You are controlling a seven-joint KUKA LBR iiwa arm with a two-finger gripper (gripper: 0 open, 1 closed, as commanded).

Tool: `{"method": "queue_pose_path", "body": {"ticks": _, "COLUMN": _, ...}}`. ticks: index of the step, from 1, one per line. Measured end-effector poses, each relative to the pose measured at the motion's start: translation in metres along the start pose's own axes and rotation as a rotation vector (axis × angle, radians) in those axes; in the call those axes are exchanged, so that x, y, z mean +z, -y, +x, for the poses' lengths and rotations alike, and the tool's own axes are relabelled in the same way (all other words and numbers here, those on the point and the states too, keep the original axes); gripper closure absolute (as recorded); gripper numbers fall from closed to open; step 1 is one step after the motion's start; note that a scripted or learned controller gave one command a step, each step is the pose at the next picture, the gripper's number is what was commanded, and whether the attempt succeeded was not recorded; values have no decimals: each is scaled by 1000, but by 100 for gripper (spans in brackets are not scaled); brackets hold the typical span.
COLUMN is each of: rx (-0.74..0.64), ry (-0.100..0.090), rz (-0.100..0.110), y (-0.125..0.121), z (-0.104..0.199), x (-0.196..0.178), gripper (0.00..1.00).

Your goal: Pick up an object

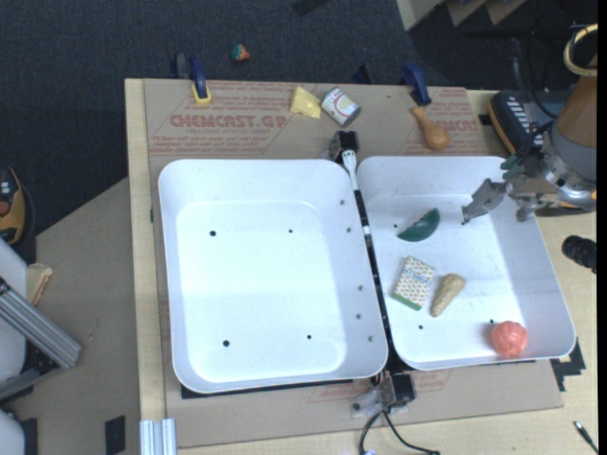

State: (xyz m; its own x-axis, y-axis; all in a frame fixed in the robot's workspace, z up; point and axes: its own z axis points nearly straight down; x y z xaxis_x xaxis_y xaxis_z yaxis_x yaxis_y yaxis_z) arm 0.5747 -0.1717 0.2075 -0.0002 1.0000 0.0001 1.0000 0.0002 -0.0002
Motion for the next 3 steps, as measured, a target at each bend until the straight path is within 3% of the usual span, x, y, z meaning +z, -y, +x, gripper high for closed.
{"method": "queue_pose_path", "body": {"ticks": 1, "rx": 0, "ry": -1, "rz": 7, "y": -32, "z": -26, "x": 126, "gripper": 0}}
{"method": "queue_pose_path", "body": {"ticks": 2, "rx": -9, "ry": -2, "rz": -7, "y": -95, "z": 56, "x": 122, "gripper": 0}}
{"method": "queue_pose_path", "body": {"ticks": 3, "rx": -3, "ry": -1, "rz": 1, "y": -92, "z": 82, "x": 122, "gripper": 0}}
